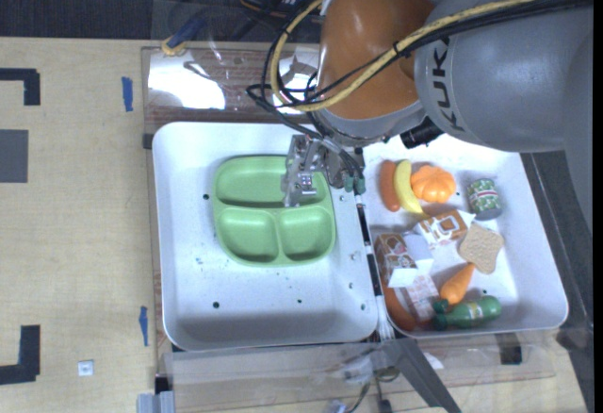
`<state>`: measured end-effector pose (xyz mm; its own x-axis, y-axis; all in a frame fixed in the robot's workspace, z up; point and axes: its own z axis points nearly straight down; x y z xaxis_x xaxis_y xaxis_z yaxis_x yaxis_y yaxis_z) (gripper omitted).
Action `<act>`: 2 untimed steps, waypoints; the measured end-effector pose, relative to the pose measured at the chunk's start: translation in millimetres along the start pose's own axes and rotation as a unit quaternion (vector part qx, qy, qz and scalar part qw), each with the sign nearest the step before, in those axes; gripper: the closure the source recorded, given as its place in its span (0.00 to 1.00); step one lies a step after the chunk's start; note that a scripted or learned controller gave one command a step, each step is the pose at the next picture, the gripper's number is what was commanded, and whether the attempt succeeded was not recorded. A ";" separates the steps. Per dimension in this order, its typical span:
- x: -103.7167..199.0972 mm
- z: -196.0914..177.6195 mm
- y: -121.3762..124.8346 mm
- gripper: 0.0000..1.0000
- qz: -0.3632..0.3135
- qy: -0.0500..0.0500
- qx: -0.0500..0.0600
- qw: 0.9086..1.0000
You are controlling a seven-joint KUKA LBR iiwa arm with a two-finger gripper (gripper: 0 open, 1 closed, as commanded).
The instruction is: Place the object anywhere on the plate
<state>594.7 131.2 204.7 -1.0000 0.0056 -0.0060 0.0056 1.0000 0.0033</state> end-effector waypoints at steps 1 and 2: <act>-35.3 38.1 8.5 1.00 0.133 -0.001 0.001 0.991; -3.6 12.8 17.0 1.00 0.034 0.002 0.001 0.999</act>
<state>598.5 148.2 192.1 -0.9972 0.0744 -0.0023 0.0744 0.9972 0.0017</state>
